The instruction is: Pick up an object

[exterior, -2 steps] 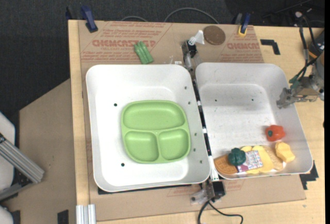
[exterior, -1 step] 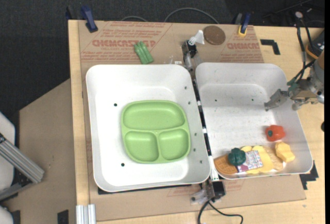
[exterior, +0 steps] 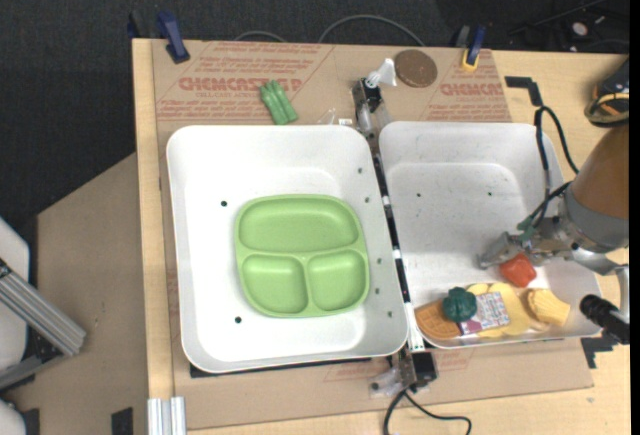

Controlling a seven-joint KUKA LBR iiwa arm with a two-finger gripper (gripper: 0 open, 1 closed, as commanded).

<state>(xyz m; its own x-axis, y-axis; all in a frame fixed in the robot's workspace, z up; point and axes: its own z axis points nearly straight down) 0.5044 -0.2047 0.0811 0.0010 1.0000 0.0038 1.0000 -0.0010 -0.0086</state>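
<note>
Gripper (exterior: 505, 251) above red object (exterior: 517, 271), arm cut off right, grip unclear

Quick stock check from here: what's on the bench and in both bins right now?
Bins: two, white, side by side on the bench.
Divided plate: one, light green, middle of left bin.
Red item: one, right bin, near the tool.
Dark green item: one, right bin's front edge.
Yellow items: a few, right bin's front edge.
Green clip: one, bench behind left bin.
Brown disc: one, bench behind right bin.
Tool: one, grey, over right bin.
</note>
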